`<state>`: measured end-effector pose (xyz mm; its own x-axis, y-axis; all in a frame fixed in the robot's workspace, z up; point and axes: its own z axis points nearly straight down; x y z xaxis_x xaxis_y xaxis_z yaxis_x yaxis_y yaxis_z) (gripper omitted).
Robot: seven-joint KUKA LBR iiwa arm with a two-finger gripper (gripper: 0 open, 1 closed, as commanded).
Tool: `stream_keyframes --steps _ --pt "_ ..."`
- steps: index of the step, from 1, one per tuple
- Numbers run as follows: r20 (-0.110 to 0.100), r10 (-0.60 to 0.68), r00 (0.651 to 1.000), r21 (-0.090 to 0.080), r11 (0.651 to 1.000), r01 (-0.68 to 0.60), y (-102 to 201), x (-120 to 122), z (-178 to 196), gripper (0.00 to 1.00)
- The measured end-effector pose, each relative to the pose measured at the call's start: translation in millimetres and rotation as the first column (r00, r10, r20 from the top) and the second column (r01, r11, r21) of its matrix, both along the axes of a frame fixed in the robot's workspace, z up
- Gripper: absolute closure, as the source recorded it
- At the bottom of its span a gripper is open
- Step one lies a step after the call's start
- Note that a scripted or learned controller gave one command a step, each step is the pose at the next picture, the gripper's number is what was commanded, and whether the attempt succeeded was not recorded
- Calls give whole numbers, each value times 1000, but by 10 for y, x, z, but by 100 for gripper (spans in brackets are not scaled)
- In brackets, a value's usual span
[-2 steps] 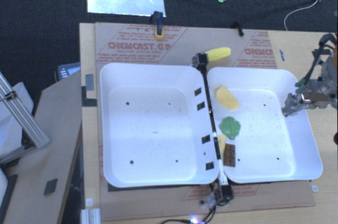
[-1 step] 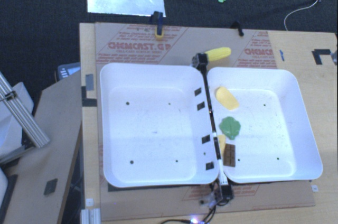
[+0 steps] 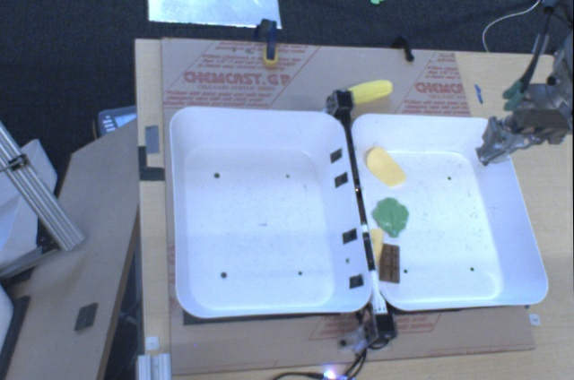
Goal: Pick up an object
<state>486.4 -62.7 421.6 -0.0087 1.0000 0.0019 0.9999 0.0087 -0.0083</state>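
My gripper (image 3: 496, 144) hangs over the right rim of the right bin (image 3: 502, 280); whether it is wide or narrow I cannot tell. To my left the bin floor lies bare almost to its far wall. Against that left wall sit the objects: a yellow block (image 3: 386, 166) with its long axis slanting from upper left to lower right, below it a green leafy piece (image 3: 391, 215), and lowest a brown bar (image 3: 389, 262) standing roughly along the wall. The left bin (image 3: 260, 208) lies beyond.
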Motion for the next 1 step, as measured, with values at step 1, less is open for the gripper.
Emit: stream_keyframes --steps 1 --pt "4 0 1000 -1 1000 0 395 3 -708 100"
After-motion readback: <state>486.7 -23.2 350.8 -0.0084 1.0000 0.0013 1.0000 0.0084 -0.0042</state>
